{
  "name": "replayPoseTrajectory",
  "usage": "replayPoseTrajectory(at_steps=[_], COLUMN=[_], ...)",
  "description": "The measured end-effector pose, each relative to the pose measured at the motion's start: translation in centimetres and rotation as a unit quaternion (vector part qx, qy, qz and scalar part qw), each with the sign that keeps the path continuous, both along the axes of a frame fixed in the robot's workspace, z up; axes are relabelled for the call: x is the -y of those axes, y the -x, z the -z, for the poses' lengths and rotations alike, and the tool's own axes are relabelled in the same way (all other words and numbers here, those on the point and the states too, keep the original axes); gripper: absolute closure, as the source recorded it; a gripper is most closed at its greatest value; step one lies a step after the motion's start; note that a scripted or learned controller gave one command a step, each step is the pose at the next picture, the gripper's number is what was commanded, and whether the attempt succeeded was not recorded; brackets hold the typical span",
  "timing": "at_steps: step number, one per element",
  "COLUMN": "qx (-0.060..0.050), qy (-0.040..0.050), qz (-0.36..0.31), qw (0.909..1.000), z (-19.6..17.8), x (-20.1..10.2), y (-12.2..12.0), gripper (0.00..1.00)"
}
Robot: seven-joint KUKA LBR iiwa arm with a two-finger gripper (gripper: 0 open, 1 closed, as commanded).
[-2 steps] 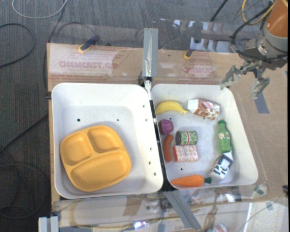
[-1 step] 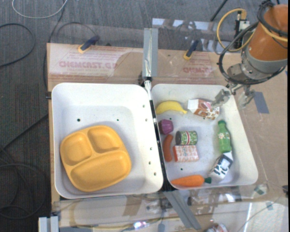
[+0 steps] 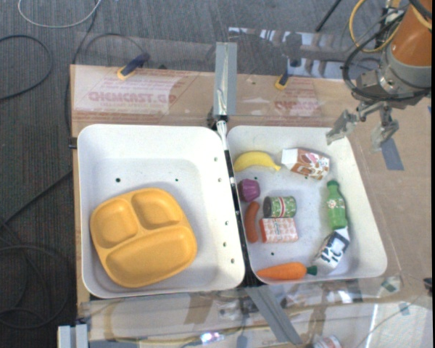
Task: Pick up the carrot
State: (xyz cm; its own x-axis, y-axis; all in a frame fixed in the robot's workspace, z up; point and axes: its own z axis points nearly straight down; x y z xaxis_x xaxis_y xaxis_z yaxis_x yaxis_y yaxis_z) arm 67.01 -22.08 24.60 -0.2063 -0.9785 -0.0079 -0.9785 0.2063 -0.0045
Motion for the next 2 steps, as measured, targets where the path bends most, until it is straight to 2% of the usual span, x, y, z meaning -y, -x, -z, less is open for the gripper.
replayPoseTrajectory(at_steps=[1, 2], qx=[-0.003, -0.002], qy=[0.002, 0.0007], qz=[-0.221, -0.22], qw=[0.9752, 0.9756], z=[8.44, 7.56], x=[-0.9, -1.03], y=[5.68, 5.62], gripper=[0.0, 1.0])
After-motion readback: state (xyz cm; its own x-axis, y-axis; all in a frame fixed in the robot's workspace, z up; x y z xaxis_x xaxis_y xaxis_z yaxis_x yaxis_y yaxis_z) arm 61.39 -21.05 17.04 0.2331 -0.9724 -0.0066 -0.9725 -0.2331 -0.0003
